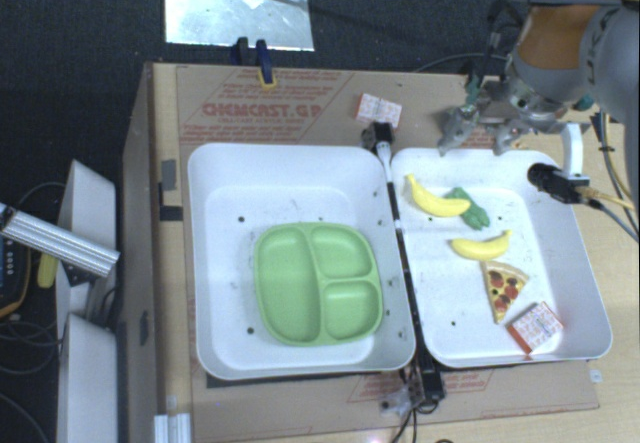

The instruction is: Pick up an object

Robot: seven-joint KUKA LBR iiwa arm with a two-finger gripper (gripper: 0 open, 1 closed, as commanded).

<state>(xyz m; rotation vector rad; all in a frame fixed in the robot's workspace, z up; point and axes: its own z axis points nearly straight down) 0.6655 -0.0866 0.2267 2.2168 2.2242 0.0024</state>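
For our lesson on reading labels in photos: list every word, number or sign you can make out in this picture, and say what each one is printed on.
"CHEMCAST GP" as far as it can be read, in red letters on the brown cardboard sheet behind the two bins.
Small red and white paper tag on that sheet: print too small to read.
Red and white printed packet in the right-hand shallow white bin: print too blurred to read.

The arm point(590, 26) is built of rounded grey shells, with a broad, glossy orange band point(575, 1) bulging like a dome above the wrist. A grey cable loops around the top of that band, and thinner dark cables trail down its side. Below sits a pale metal wrist block with small fittings. The pincer point(482, 136) is silver-grey metal, with two short splayed prongs.
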